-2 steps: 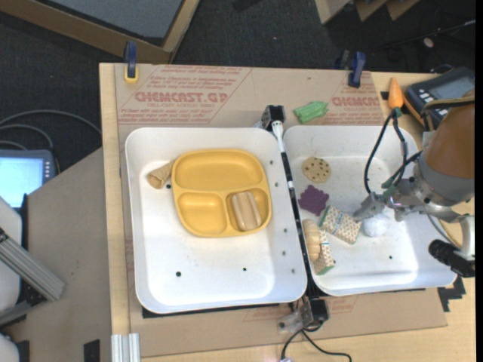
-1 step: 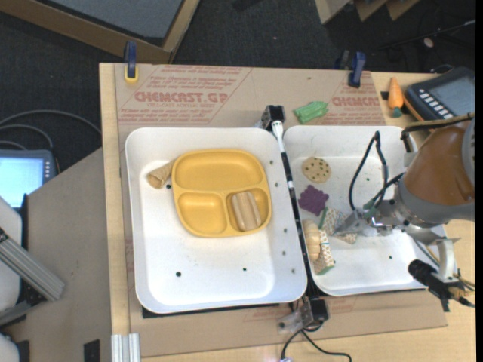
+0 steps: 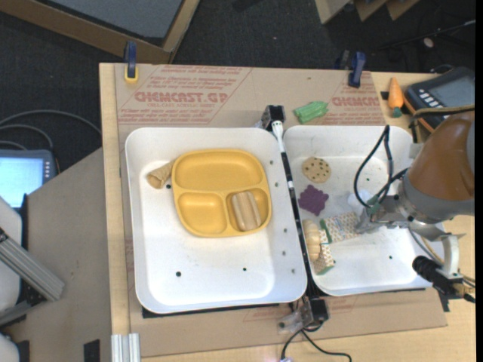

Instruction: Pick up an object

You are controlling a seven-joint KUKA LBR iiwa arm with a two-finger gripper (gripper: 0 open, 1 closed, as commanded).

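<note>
Arm reaches in from the right, gripper (image 3: 367, 221) low over the right bin (image 3: 377, 277), close beside a pale patterned packet (image 3: 341, 225); cannot tell the gripper's state. Same bin: chocolate-chip cookie (image 3: 317, 170) near the back, purple toy piece (image 3: 312, 200) below it, layered sandwich-like toy (image 3: 318, 247) against the left wall. Left bin (image 3: 204, 281): yellow divided tray (image 3: 220, 191) with a tan bread-like piece (image 3: 243, 210) in its lower-right compartment.

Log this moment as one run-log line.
arm: over right bin | pincer: low beside patterned packet | grasp: not visible | yellow tray: left bin
</note>
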